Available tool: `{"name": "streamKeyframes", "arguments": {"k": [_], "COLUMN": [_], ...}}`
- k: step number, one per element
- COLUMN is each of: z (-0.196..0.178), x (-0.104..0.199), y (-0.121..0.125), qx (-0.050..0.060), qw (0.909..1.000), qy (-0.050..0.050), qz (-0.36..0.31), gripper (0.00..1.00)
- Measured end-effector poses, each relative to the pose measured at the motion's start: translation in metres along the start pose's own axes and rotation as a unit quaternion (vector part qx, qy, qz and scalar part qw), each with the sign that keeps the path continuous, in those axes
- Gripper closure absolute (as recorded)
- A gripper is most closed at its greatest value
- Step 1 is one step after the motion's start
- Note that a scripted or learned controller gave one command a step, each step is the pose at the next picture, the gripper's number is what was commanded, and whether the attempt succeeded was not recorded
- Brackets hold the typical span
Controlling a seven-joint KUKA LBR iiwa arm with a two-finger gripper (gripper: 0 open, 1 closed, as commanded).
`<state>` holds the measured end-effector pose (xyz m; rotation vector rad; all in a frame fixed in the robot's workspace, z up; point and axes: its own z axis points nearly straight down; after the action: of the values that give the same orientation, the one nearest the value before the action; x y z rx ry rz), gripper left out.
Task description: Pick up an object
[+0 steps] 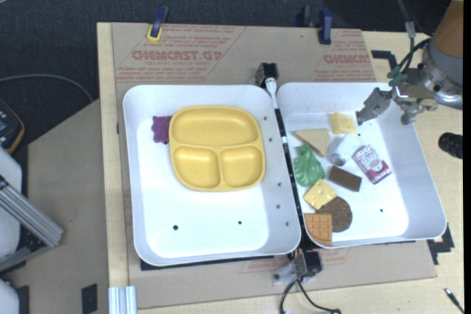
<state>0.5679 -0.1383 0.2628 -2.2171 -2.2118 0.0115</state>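
One purple thing [160,128] hides behind the yellow tray [217,145]; the pincer [385,105] hangs open, empty.

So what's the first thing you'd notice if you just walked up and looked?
Probably the big yellow divided plate in the left bin, with a small purple thing peeking out at its left edge. Next, the heap of toy food in the right bin: cheese pieces, green lettuce, a waffle. The gripper hangs over that bin's far right corner.

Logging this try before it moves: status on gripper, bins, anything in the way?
Gripper over right bin, far edge, holding nothing. Toy food pile lies untouched. Yellow tray in left bin. Nothing in the way.
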Motion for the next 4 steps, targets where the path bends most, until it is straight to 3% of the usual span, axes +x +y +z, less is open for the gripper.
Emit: {"name": "streamKeyframes", "arguments": {"k": [1,4], "z": [-0.007,0.159], "x": [0.0,-0.009], "y": [0.002,0.011], "qx": [-0.006,-0.002], "qw": [1.0,1.0], "qy": [-0.001,0.0], "qz": [-0.001,-0.001], "gripper": [0.0,0.0]}}
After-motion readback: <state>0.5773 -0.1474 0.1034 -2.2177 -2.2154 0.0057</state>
